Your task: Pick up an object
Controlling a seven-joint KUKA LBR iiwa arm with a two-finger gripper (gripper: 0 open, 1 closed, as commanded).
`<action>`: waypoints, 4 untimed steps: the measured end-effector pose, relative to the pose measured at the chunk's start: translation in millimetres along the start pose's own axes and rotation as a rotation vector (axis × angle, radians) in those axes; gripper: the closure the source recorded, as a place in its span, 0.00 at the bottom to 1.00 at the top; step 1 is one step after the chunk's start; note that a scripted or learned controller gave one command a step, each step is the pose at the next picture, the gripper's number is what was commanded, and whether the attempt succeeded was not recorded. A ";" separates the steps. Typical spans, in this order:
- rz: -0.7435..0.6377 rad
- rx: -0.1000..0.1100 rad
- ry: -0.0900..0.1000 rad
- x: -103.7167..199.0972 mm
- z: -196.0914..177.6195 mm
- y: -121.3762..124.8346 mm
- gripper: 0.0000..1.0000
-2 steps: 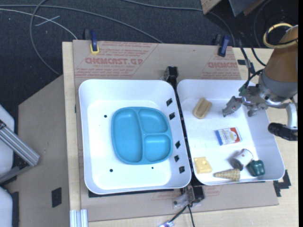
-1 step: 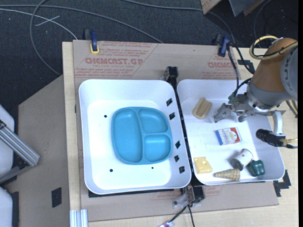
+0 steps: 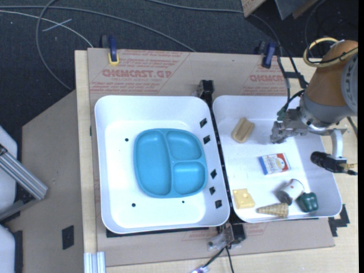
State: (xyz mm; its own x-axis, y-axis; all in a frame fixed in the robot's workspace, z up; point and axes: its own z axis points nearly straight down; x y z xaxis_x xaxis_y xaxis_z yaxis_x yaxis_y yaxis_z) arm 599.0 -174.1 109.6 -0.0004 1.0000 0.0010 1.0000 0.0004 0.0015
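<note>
Loose in the right-hand shallow white bin (image 3: 327, 183), presumably scattered as pick targets: tan ridged bread-shaped piece (image 3: 243, 130), small blue-and-white printed card (image 3: 274, 164), yellow holed cheese block (image 3: 243, 198), tan waffle cone (image 3: 274, 210), grey-and-white lump (image 3: 288, 191) touching dark green rounded toy (image 3: 307, 202). Parked alone in the left-hand white bin (image 3: 108, 152), apart from them: blue sectioned plastic plate (image 3: 169, 162). Reaching in from the right, wrist bent down over the bin's upper part: grey arm's gripper (image 3: 282, 131), low beside the bread piece, nothing visibly pinched; claw spread or pressed together, cannot tell.

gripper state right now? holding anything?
Gripper: low over the right bin, near its far side; open or shut cannot be told, and nothing is seen in its grasp.
</note>
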 end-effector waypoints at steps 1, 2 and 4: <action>-0.001 -0.005 -0.003 -4.1 -60.0 9.5 1.00; -0.001 -0.007 -0.003 -5.3 -125.8 11.7 1.00; -0.007 0.003 0.002 57.5 -154.3 18.3 1.00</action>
State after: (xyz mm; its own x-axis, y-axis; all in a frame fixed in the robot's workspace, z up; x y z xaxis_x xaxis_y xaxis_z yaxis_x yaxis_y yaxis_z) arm 617.0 -116.8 264.0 -0.0069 1.0000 0.0033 1.0000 0.0069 -0.0015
